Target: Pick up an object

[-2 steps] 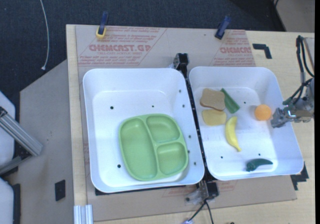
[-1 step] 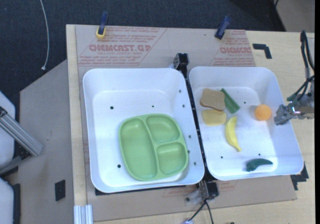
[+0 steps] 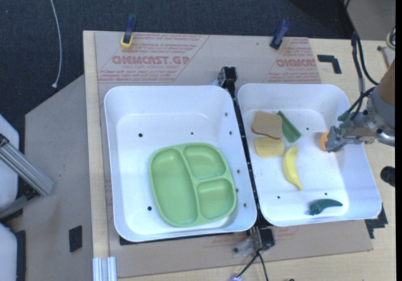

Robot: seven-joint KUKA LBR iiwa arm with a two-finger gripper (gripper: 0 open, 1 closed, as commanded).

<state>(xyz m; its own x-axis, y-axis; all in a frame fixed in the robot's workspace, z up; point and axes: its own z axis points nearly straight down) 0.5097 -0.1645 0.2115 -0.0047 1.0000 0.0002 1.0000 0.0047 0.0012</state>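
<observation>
The right bin [image 3: 352,201] holds a brown bread slice [image 3: 267,124], a green wedge [image 3: 289,126], a pale yellow block [image 3: 269,147], a yellow banana [image 3: 291,167] and a dark teal pepper-like piece [image 3: 324,206]. An orange object [image 3: 324,141] lies by the bin's right side. My gripper [image 3: 335,140] hangs low right over that orange object, covering most of it. Whether the fingers touch it I cannot tell.
The left bin [image 3: 125,116] holds a light green divided plate [image 3: 192,183]. Clamps sit at the board's far edge, blue and yellow [image 3: 129,31] and blue [image 3: 280,33]. Cables trail along the right side by the arm [image 3: 383,110].
</observation>
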